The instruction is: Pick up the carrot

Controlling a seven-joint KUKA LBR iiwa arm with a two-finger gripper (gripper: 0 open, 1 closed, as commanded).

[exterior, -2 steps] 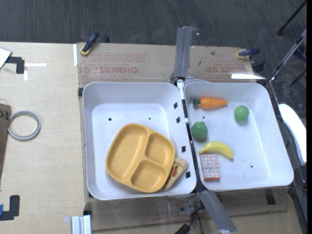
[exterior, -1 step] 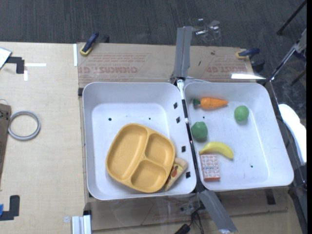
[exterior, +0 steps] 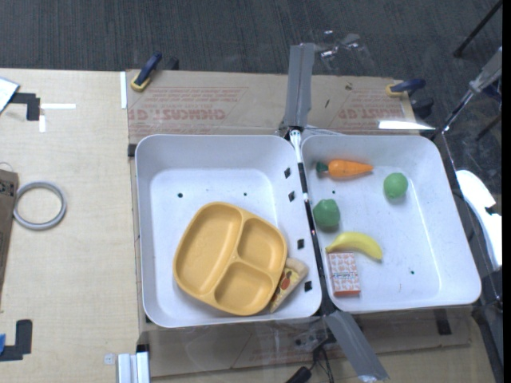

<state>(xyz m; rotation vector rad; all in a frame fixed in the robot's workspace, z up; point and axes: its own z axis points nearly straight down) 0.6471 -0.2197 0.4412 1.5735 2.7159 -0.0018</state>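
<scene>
The counter (exterior: 64,294) is pale wood and carries two shallow white bins side by side, with a sheet of printed cardboard (exterior: 207,102) lying behind them. The left bin (exterior: 160,174) holds a large yellow divided plate (exterior: 230,258) with three compartments, set toward its near right corner; a slice of toy pizza (exterior: 291,281) pokes out from under the plate's right edge, against the bin wall.

The right bin (exterior: 431,270) holds the smaller things. The carrot (exterior: 346,168) lies on its side near the far left corner of this bin, its green top pointing left toward the dividing wall and its orange tip pointing right. Nothing rests on it or touches it. A green round fruit (exterior: 395,185) sits near it to the right, apart from the tip. A darker green vegetable (exterior: 326,214) sits nearer the camera, close to the dividing wall. A banana (exterior: 356,245) lies just beyond that, and a small red-and-white box (exterior: 344,274) lies flat by the near wall.

On the counter to the left of the bins lies a roll of tape (exterior: 37,205). A blue clamp (exterior: 146,70) grips the cardboard's far left corner.

No gripper appears over either bin, so whether it is open or closed cannot be told.
</scene>
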